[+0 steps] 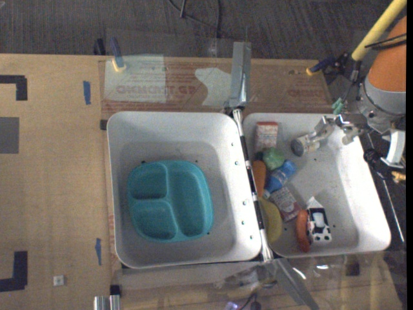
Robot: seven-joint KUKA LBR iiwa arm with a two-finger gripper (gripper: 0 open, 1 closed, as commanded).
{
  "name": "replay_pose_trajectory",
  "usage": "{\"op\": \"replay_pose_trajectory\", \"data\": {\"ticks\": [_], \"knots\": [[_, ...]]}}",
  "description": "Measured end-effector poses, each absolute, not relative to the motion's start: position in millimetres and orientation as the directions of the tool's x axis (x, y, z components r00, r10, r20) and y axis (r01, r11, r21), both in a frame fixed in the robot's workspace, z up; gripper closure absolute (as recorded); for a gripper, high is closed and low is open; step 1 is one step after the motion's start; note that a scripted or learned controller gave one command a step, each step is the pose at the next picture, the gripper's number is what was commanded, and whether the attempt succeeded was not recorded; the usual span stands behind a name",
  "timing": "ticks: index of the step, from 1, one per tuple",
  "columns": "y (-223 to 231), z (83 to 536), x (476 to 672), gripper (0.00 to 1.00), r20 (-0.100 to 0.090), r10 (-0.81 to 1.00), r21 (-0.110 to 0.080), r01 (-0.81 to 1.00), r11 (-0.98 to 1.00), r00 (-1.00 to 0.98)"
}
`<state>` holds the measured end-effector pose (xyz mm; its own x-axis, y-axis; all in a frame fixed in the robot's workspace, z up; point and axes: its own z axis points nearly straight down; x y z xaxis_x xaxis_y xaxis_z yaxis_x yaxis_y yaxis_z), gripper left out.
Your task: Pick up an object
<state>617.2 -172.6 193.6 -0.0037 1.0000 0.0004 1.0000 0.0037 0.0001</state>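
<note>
Camera view, from above and at a slant: reaching in from the right, grey arm (381,102) with orange band, end effector (301,145) poised over the far part of the right bin (361,192). Cannot tell how far open; nothing visibly in its hold.

Just to the left of the end effector, and nearest to it, a small white-and-red carton (266,135), standing against the bin's far-left corner. Just nearer than the carton, a green object (273,157), then a blue object (282,174) lying aslant, with an orange object (259,174) beside it along the bin's left wall. Farther toward the near side, well apart from the end effector: a flat packet (284,203), a yellow object (271,220), a red-orange object (302,229) and a black-and-white object (317,224).

Taken together, a loose line of things down the left side of the right bin, running far to near. Judged from this, a short shift to the left and down for the carton or the green object; a longer reach toward the near side for the rest.

In the left bin (129,134), a teal divided plate (170,199), well apart, across the shared wall. Both bins on a brown worktop (51,173).
</note>
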Motion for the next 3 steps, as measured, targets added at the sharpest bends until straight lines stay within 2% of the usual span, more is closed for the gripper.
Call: {"op": "replay_pose_trajectory", "data": {"ticks": [1, 2, 3], "knots": [[-208, 113, 656.9, 0.0, -0.006, 0.997, 0.029, 0.996, 0.079, -0.079], [-208, 128, 660.1, 1.0, -0.013, 0.997, 0.04, 0.996, 0.081, -0.081], [-208, 128, 660.0, 0.0, -0.013, 0.997, 0.039, 0.996, 0.082, -0.081]]}}
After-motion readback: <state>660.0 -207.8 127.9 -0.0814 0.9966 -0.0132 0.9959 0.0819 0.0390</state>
